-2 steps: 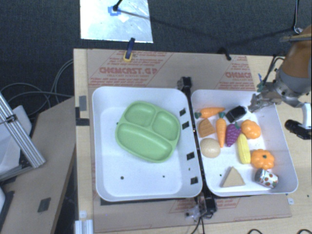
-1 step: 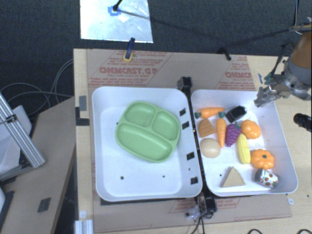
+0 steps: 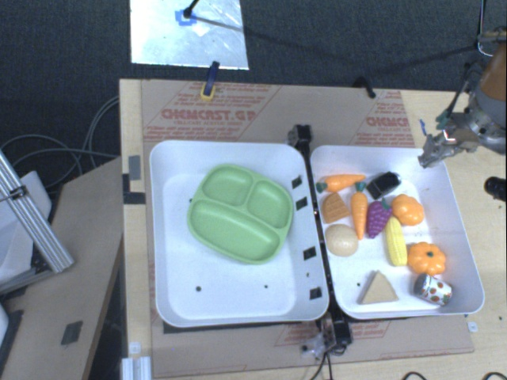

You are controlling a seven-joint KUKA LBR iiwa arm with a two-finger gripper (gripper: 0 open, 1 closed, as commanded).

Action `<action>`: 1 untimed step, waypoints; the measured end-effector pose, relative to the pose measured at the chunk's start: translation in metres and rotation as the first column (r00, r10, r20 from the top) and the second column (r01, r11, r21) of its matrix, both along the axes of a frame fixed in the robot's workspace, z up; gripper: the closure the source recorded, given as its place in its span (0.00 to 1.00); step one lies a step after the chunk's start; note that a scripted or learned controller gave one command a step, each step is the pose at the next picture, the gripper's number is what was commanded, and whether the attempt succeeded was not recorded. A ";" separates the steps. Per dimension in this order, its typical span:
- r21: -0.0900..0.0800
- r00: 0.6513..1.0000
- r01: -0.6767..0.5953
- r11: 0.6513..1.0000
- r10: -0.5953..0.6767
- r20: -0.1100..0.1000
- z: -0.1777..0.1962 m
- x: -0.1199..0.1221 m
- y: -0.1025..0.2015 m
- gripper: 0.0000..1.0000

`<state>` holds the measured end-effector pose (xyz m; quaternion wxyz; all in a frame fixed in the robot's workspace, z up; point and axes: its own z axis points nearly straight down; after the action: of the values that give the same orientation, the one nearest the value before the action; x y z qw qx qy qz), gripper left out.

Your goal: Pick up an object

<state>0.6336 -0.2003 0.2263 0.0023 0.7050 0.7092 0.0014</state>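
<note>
Two white bins sit side by side on the bench. The left bin [image 3: 170, 236] has a green plate [image 3: 240, 212] in it. The plate has three parts and lies flat, tilted a bit to one side.

The right bin [image 3: 459, 236] is full of toy food. At the far left lies an orange carrot [image 3: 342, 183], and just right of it is a small black thing [image 3: 383, 184]. Below them is an orange-brown wedge [image 3: 335, 207], with a second carrot [image 3: 360, 213] standing beside it. Purple grapes [image 3: 378, 217] touch that carrot on its right. A round orange fruit [image 3: 408, 210] sits right of the grapes. A pale round piece [image 3: 342, 240] lies near the wall between the bins. A yellow corn cob [image 3: 395, 241] lies next to a small orange pumpkin [image 3: 425, 257]. Near the front are a tan triangle [image 3: 378, 288] and a small white can with spots [image 3: 432, 289].

The gripper [image 3: 434, 150] is at the far right corner of the right bin, up above the rim. It holds nothing. It is too small and blurry to tell if its fingers are apart or together. The toys are all well apart from it, lower in the bin.
</note>
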 end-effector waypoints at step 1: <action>0.001 1.000 -0.001 1.000 0.001 -0.004 0.000 -0.013 0.042 1.00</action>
<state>0.6205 -0.1587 0.2258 0.0003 0.7046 0.7096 0.0004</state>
